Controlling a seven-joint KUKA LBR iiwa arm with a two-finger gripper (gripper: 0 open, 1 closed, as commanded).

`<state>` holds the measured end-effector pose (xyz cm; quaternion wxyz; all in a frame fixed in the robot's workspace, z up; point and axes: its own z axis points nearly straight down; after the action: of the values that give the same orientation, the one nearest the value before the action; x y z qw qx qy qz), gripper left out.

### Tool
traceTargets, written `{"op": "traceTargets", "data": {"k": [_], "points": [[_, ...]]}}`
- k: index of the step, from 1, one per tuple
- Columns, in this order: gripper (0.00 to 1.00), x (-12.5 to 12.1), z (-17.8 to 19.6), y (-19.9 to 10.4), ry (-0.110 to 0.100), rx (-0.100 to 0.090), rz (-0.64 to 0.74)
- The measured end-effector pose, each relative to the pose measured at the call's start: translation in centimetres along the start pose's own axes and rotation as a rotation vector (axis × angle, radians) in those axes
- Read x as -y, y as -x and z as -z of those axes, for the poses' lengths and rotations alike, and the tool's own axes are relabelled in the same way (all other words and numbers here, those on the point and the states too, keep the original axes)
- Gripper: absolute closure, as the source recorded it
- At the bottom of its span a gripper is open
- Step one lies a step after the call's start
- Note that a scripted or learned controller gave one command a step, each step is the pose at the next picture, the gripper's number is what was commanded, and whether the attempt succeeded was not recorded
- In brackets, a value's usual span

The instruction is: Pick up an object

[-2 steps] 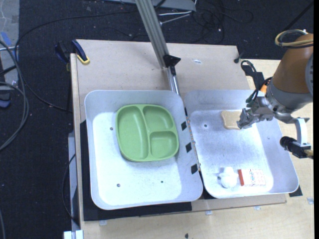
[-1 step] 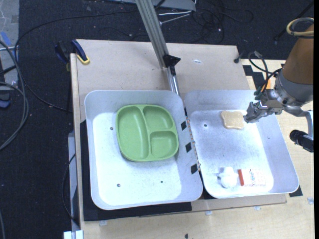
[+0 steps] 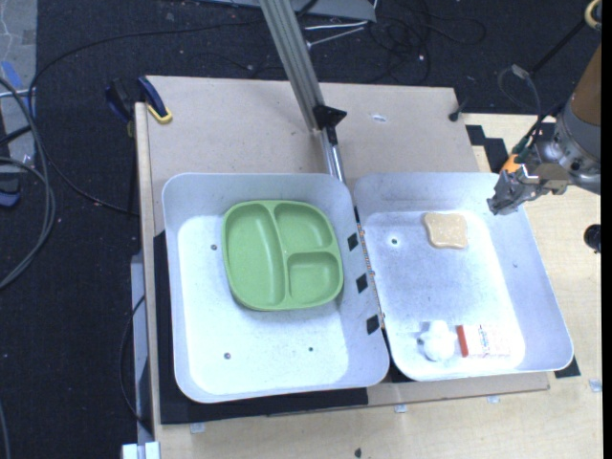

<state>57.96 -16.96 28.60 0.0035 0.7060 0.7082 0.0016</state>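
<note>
Just beside the right bin (image 3: 535,266), the gripper (image 3: 504,202) hangs.

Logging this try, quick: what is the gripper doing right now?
Gripper: above the right bin's upper right edge, nothing seen in it; open or shut cannot be told.

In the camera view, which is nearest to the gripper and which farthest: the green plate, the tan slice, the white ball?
From the gripper:
1. Tan slice, right bin, upper part.
2. White ball, right bin, lower edge.
3. Green plate, left bin.
</note>
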Motion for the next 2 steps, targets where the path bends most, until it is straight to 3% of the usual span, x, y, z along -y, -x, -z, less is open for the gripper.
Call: {"op": "traceTargets", "data": {"k": [2], "points": [[1.00, 0.8, -0.2, -10.1, -0.008, -0.004, 0.005]]}}
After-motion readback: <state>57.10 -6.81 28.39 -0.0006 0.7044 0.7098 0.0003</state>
